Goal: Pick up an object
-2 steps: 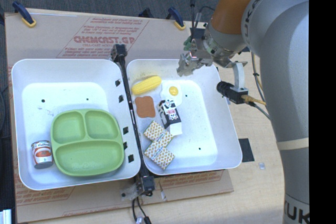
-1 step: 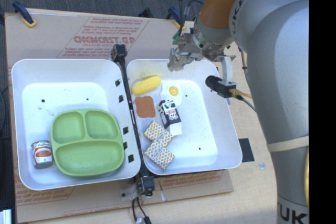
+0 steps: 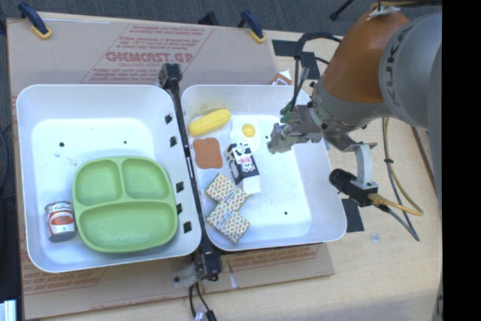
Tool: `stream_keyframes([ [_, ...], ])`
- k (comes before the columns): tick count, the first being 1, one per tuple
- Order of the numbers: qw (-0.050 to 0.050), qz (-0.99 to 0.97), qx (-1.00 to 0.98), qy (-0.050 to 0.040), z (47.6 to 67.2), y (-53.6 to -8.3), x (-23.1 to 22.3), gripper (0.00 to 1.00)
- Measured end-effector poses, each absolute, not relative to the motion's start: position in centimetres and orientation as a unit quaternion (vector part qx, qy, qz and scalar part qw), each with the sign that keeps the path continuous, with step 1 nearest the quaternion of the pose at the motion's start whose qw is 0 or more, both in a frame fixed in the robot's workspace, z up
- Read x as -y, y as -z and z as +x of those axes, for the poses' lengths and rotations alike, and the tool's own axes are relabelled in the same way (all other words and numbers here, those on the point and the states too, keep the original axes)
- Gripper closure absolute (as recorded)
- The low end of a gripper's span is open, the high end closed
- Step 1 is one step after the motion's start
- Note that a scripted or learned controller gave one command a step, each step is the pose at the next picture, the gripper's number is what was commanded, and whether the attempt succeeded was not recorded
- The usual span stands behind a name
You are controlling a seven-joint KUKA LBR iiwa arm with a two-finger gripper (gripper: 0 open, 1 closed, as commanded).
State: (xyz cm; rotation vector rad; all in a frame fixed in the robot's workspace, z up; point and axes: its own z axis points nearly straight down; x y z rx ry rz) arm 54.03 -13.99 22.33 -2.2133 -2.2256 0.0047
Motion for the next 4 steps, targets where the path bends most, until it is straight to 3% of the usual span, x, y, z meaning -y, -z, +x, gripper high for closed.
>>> stream_keyframes([
  [1, 0.001, -0.705, 0.709, -0.0008, 60.1, -20.6, 14.9, 1.0],
  [2, 0.001, -0.705, 0.709, -0.0013, 47.6, -21.7, 14.6, 1.0],
  [3, 0.0, -0.705, 0.709, 0.0, 56.9, -24.7, 11.8, 1.0],
  [4, 0.0, -0.704, 0.71, -0.0012, 62.0, -19.8, 11.4, 1.0],
])
